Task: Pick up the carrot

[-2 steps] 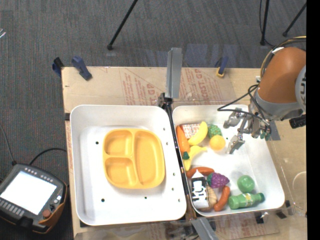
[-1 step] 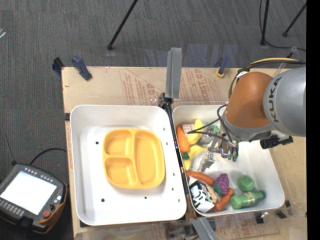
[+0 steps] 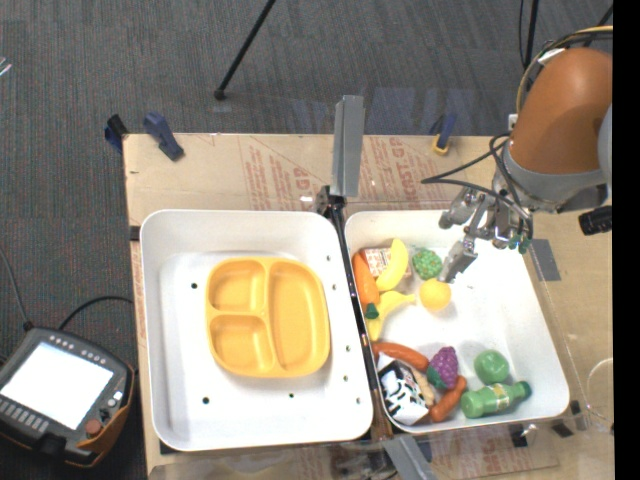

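Observation:
The carrot (image 3: 366, 281) is a long orange piece lying along the left wall of the right bin (image 3: 520, 308), beside a yellow banana (image 3: 397, 264) and a red-and-white packet (image 3: 377, 259). My gripper (image 3: 462, 258) hangs over the upper middle of the right bin, just above and to the right of a yellow lemon (image 3: 435, 295). It is well to the right of the carrot and nothing shows in its grasp. A small green bumpy fruit (image 3: 427, 262) sits just left of it.
The right bin also holds a red sausage (image 3: 400, 352), purple grapes (image 3: 443, 365), a green pepper (image 3: 492, 366), a green bottle (image 3: 495, 399), a black-and-white carton (image 3: 402, 393) and another orange piece (image 3: 449, 400). A yellow divided plate (image 3: 268, 316) lies in the left bin (image 3: 170, 368).

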Controlling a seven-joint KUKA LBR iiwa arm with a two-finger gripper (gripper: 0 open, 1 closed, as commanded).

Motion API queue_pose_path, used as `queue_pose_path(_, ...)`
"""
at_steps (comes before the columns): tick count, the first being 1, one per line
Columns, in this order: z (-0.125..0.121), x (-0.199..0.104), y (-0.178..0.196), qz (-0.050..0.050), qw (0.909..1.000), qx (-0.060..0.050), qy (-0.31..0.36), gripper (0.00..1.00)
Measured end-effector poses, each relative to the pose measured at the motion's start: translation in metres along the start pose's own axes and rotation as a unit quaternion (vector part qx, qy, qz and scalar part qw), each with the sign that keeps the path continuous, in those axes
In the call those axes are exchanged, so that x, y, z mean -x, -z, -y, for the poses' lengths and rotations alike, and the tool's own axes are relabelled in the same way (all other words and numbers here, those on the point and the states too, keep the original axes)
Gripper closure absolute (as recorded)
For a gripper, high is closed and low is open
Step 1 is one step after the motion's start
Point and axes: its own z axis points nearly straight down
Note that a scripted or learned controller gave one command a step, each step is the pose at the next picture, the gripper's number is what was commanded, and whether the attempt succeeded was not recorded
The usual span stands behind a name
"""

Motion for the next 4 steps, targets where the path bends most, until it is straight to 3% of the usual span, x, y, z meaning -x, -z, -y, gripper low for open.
queue_pose_path(1, -0.014, -0.055, -0.141, -0.011, 0.9978, 0.000, 0.065, 0.00)
queue_pose_path(2, -0.015, -0.053, -0.129, -0.008, 0.9977, -0.001, 0.068, 1.00)
queue_pose_path(3, 0.000, -0.036, -0.001, 0.000, 0.9993, 0.000, 0.037, 1.00)
queue_pose_path(4, 0.000, -0.039, -0.008, -0.008, 0.9993, -0.001, 0.037, 0.00)
